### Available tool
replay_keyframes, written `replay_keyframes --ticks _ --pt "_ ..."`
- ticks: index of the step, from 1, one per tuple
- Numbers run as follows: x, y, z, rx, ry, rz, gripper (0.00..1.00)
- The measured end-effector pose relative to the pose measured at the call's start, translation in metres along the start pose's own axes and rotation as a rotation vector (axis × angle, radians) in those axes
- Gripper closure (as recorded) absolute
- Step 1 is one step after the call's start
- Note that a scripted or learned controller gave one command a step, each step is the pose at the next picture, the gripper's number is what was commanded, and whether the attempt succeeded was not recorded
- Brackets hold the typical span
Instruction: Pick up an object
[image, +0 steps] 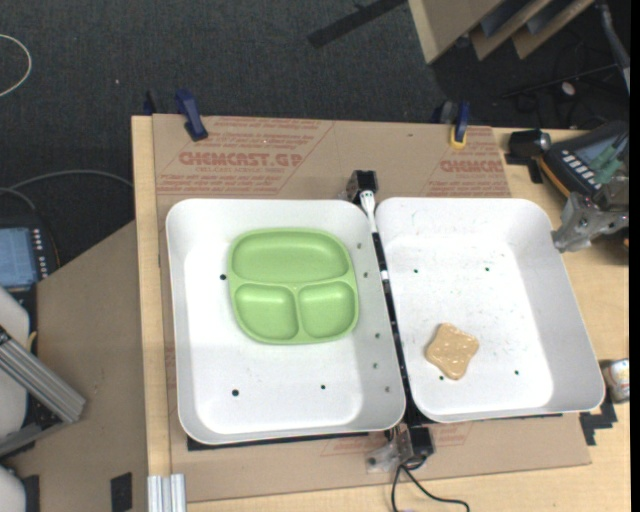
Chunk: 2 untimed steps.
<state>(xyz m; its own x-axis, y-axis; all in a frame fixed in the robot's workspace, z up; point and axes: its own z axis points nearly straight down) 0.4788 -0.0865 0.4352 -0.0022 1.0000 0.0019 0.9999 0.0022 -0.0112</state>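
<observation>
Nothing picked up yet, judging by the layout. Two white bins sit side by side on the worktop (160, 300). Left bin (200, 390) holds a green divided plate (292, 285), lying flat, one long compartment toward the far side and two smaller ones toward the near side. Right bin (520, 300) holds a tan toast-shaped piece (451, 351), flat on the bin floor, in the near-left part of that bin, close to the divider between bins but not touching the wall. Both things well apart from each other.

Arm hardware shows at the right edge beside the right bin (590, 215); the end effector itself is too unclear there, so cannot tell its state or whether it has anything. No object is seen lifted.

Toast piece: roughly squarish, so only a weak long axis; it looks turned at a diagonal, corners toward far-right and near-left. Plate's long axis runs left-right across its bin.

Left to do: the whole pick, meaning approach, close on an object, lift.
</observation>
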Motion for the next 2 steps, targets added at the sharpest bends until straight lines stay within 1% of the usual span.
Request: replay_keyframes --ticks 1,2 --pt "0.032 0.001 0.107 0.002 0.000 0.000 1.00" --pt "0.162 0.009 0.095 -0.014 0.001 -0.011 1.00"
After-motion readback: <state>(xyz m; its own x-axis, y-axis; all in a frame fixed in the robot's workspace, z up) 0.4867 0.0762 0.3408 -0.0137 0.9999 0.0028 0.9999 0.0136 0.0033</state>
